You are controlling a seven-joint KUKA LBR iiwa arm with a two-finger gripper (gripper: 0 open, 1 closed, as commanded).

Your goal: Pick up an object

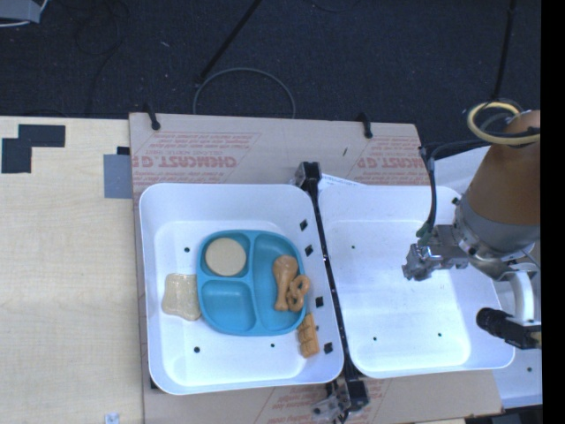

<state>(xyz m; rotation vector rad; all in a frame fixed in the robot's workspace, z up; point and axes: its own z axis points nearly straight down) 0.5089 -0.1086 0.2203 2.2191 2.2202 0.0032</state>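
Two white bins [388,365] sit on cardboard [265,148] over a wooden bench [62,281], dark carpet [265,42] behind; gripper [417,265] state unclear.

Blue tray [231,312] and tan food pieces [289,281] in left bin [168,203].

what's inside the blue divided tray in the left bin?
The blue divided tray holds a round tan disc and a tan pretzel-like piece; its lower compartment is bare. Anything beneath the tray is covered.

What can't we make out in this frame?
- gripper, camera view: too small and blurred against the right bin to judge.
- Arm: cut off by the right edge.
- Tan items on the blue tray and in the left bin: too small to identify.
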